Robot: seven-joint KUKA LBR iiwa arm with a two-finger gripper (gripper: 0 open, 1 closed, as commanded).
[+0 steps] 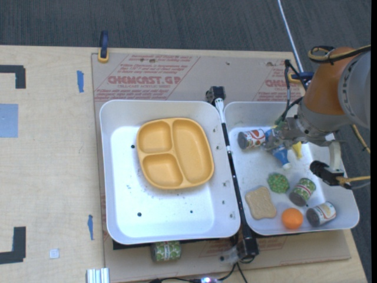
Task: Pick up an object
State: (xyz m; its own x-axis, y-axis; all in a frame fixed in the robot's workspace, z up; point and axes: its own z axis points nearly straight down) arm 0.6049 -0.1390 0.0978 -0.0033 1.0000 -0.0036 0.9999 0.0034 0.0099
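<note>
Orange-banded arm over right bin (351, 212), tool (284, 139) near soda can (252, 138), grip unclear

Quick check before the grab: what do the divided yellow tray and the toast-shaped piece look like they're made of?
Divided yellow tray: probably moulded plastic, smooth satin finish, rounded seamless dividers. Toast-shaped piece: likely plastic or foam play food, matte tan with speckles; too small to tell which.

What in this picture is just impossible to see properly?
- Gripper: the arm's own wrist covers its fingers.
- Blue item beneath it: partly hidden by the gripper, so its type is unclear.
- Can below the left bin: tucked under the rim, label too small to read.
</note>
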